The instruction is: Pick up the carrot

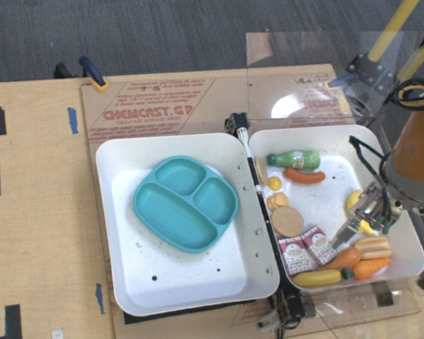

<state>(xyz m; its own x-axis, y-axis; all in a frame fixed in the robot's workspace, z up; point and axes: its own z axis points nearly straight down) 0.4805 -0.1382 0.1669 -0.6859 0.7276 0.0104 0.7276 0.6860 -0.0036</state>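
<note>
Hovering hand [347, 236] just over half-hidden carrot [345, 258] in right bin [416, 259], grip state unreadable, arm cropped.

Orange band above wrist [422, 148], black cables, metallic hand [346, 233].

Left bin [126, 281]: holds the divided plate [186, 202], set toward its rear.
Right bin [413, 259]: bottle [294, 159] at the rear, sausage [304, 176] just before it.
Front edge: banana [317, 277] left, carrot [350, 258] beside it.
Gripper [346, 235]: over the carrot, in the right bin.
Surface [33, 216]: carries both bins side by side.
</note>
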